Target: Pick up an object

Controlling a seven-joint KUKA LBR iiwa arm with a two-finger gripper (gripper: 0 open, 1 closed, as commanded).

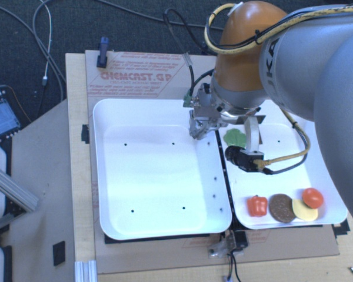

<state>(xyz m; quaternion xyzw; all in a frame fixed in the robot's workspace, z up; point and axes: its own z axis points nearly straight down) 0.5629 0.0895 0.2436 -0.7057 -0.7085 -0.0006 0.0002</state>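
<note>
My gripper [199, 128] hangs below the orange wrist band, over the far right edge of the left bin [153, 175], close to the divide between the bins. A green leafy piece [236, 138] lies just to its right in the right bin [282, 140], partly hidden by the arm. Along that bin's front edge lie a red pepper [257, 205], a brown round patty [280, 208], a red tomato [312, 197] and a yellow piece [306, 212]. I see nothing held in the gripper.
A black connector with a yellow cable [247, 158] hangs from the arm over the right bin. The big grey arm [317, 69] covers that bin's far right part. A printed cardboard sheet [138, 75] lies behind the bins.
</note>
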